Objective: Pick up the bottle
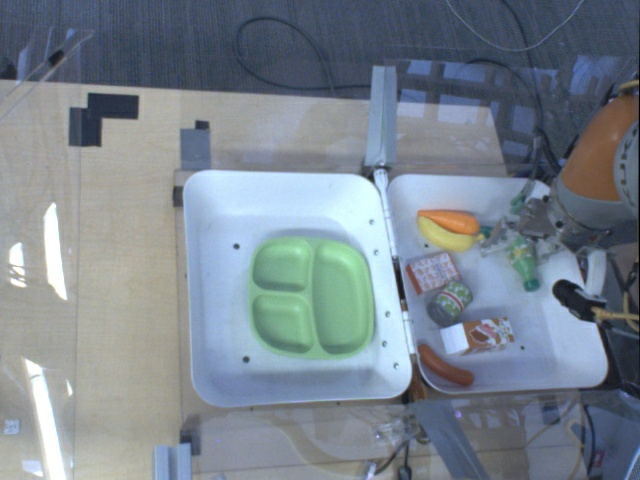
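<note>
My hand (512, 236) hangs over the right bin (590, 363), just beside the green bottle (524, 266); I cannot tell how wide it stands. The bottle lies near the bin's right wall. The left bin (215, 368) carries a green divided plate (311, 296). The pale wooden worktop (100, 298) borders grey carpet (180, 18) strewn with cables (290, 43).

Glossy white plastic bins (210, 368), matt pale wood bench (100, 298).

Green bottle (524, 265), light-green plate (310, 296), white bins (215, 268).
</note>
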You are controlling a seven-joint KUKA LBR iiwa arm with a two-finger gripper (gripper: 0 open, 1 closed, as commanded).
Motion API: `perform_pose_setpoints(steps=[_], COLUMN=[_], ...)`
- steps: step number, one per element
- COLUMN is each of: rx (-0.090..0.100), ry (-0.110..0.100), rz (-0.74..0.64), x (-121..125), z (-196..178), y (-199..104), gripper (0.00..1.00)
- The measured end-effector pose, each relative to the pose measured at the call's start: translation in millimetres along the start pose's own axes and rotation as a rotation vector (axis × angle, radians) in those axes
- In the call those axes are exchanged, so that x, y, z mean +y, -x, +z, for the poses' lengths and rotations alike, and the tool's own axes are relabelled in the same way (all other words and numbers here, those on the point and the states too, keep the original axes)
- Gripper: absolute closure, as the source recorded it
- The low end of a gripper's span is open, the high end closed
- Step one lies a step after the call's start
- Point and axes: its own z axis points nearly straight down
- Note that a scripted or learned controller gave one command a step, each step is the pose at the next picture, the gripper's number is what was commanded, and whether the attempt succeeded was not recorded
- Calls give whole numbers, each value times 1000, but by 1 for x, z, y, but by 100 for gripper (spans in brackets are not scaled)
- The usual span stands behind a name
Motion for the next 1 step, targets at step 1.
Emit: perform_pose_setpoints(steps=[1], rx=[-1], ry=[7], rz=[-5], x=[2], z=[-13], y=[-1], gripper=[100])
